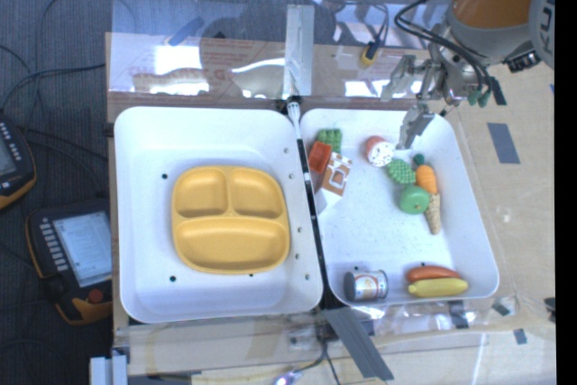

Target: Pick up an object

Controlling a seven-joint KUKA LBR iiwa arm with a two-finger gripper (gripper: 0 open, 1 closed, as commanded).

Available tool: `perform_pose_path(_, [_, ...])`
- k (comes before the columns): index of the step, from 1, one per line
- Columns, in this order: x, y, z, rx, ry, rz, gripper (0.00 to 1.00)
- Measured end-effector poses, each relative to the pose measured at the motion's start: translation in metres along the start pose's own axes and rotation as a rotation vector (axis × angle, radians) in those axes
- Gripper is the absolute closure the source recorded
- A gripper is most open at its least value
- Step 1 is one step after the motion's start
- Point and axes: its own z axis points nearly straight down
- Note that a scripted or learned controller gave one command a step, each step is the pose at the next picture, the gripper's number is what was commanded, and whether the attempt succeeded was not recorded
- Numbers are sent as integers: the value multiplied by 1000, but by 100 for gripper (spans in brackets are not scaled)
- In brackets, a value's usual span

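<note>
Now I hover my gripper [410, 129], jaw state unreadable, at the right bin's [478, 230] far edge; next, descend onto the strawberry [379, 151].

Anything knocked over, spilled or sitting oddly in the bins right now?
The small can lies on its side at the right bin's near edge. The toy foods are loosely scattered but inside the bin. The yellow tray sits flat in the left bin. Nothing looks spilled or damaged.

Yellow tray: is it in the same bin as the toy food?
No. The yellow tray lies alone in the left bin; the toy food is in the right bin.
</note>
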Motion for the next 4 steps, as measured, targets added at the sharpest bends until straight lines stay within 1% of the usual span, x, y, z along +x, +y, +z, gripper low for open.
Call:
perform_pose_path(1, [10,-8,161,-1,1,59,0])
perform_pose_path(2, [58,-55,172,2,-9,85,0])
perform_pose_path(3, [56,-55,160,7,-15,84,100])
perform_pose_path(4, [56,-54,160,7,-15,83,0])
